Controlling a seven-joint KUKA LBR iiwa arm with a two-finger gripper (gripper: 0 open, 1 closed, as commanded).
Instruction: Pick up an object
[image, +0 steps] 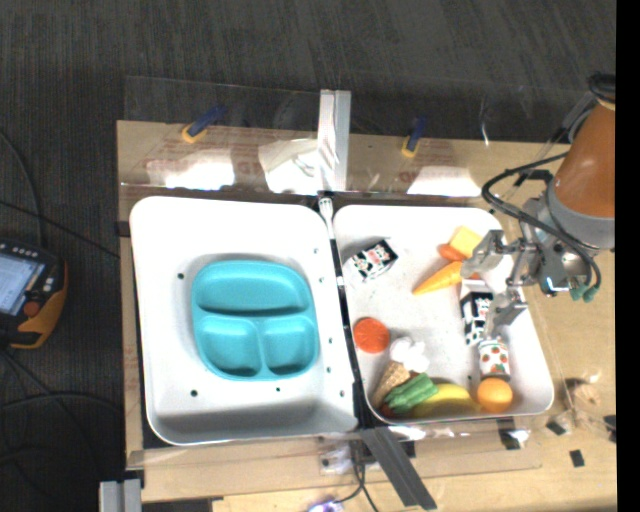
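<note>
Counter (140, 140) bearing two white bins. Left bin (160, 330): a blue divided tray (255, 320). Right bin (535, 380): small toy foods. Arm (590, 170) reaching in from the right. Tool (502, 275) low over the right bin's right side, fingers spread apart with nothing between them, a black-and-white carton (476, 312) just beside it. Carrot (438, 280) left of the tool; red ball (371, 335) near the divider.

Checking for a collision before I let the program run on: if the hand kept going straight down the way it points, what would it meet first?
Most likely the black-and-white carton lying just under the hand in the right bin, though depth is hard to judge from this slant.
</note>
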